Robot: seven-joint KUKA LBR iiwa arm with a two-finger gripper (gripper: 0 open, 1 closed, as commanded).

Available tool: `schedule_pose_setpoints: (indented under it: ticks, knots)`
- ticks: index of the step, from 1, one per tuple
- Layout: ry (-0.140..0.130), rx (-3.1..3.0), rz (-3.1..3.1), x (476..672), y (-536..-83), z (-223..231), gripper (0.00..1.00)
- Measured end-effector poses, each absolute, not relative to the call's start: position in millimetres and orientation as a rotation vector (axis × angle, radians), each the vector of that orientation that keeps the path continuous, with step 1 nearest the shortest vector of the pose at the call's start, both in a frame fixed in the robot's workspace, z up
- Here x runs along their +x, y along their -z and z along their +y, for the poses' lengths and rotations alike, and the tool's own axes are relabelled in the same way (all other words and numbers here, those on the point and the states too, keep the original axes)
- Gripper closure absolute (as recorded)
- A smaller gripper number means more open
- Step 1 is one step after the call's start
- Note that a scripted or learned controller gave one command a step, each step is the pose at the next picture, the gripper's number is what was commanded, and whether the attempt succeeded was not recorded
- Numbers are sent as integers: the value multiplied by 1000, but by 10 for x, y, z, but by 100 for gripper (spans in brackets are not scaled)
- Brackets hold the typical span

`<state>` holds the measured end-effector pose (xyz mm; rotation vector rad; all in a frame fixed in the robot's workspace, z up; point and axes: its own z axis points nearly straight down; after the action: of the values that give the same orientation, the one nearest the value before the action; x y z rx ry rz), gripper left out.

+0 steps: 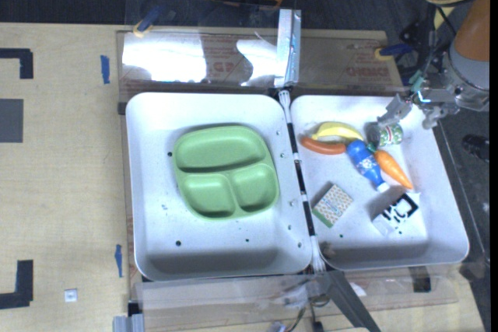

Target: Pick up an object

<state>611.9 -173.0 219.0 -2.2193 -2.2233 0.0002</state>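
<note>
I see a green three-compartment plastic tray [226,169] in the left white bin [148,190]; in the right white bin [447,233], the gripper [410,106] hangs over a small green-labelled can [387,134], its opening I cannot tell

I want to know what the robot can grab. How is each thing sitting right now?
Green divided tray: flat, left bin.
Banana: lying on red pepper.
Blue bottle: on its side.
Carrot: lying beside bottle.
Patterned sponge: flat, alone.
Hand: above the right bin's far corner.
</note>
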Motion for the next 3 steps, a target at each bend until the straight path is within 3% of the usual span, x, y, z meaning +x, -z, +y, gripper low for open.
schedule_pose_setpoints:
  ticks: [1, 2, 3]
  knots:
    - [2, -2315, -2128, 5831, -1074, -1947, 0]
    - [5, -2320, -2126, 5835, -1177, -1960, 100]
    - [0, -2549, -1838, 6245, -2282, -1641, 100]
